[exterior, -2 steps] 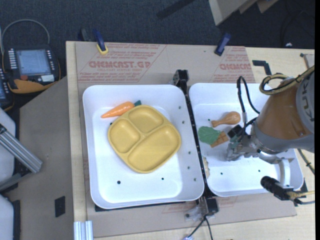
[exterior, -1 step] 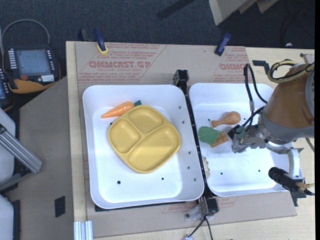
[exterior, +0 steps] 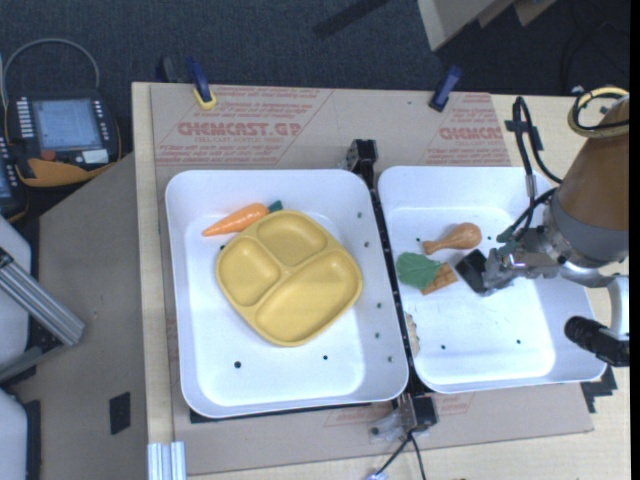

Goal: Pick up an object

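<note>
In the right bin lie a tan chicken drumstick and a small toy with a green top and an orange piece. My gripper hangs low over the right bin, its dark tip just right of the green and orange toy and below the drumstick. Nothing shows between its fingers. In the left bin sits a yellow divided plate, with an orange carrot at its upper left edge.
The arm reaches in from the right over the right bin's far side. A black clamp sits between the two bins at the back. Blue clips hold the cardboard sheet under the bins.
</note>
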